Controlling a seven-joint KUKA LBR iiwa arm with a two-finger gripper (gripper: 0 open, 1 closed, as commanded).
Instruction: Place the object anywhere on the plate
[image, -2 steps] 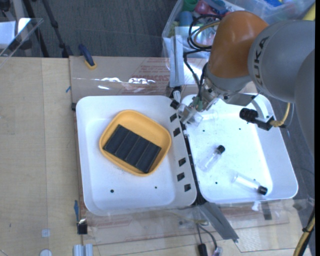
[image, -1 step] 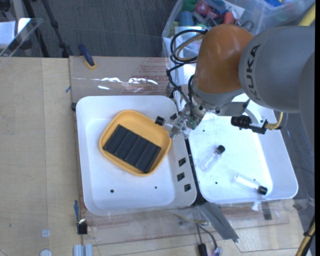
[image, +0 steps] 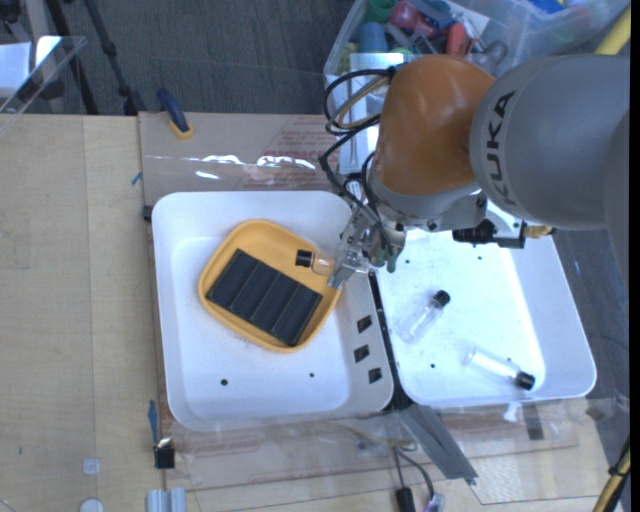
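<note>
Your gripper (image: 345, 262) is clamped on a small clear vial (image: 313, 261) with a black cap, hanging over the yellow plate's (image: 225, 262) right rim; it looks light, slick and breakable; hold its barrel, gently.

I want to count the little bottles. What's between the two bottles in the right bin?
Nothing. In the camera view, only bare white bin floor lies between the upper vial and the lower vial.

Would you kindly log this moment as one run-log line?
gripper: shut on vial | over plate edge, left bin | two vials in right bin
</note>
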